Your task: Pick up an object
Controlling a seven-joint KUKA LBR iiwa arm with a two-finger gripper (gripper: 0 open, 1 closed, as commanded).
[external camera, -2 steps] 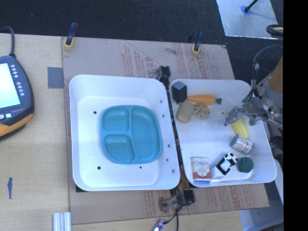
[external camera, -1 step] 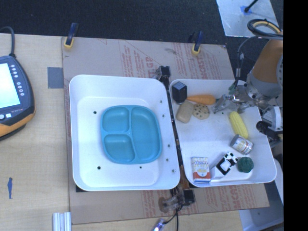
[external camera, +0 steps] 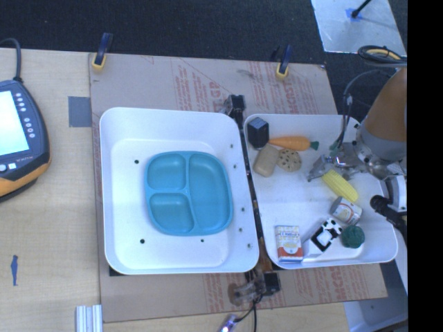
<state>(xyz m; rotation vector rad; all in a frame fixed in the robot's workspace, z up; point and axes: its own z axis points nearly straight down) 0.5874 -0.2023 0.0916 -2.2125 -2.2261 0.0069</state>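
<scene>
In the right bin, the claw hangs spread beside the yellow corn, gripping nothing.

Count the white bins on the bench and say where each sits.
2. The left white bin holds a blue divided plate. The right white bin sits against it, holding the small objects, with the gripper over it. None appears hidden.

blue divided plate | white bins | orange carrot | yellow corn | green ball
</scene>
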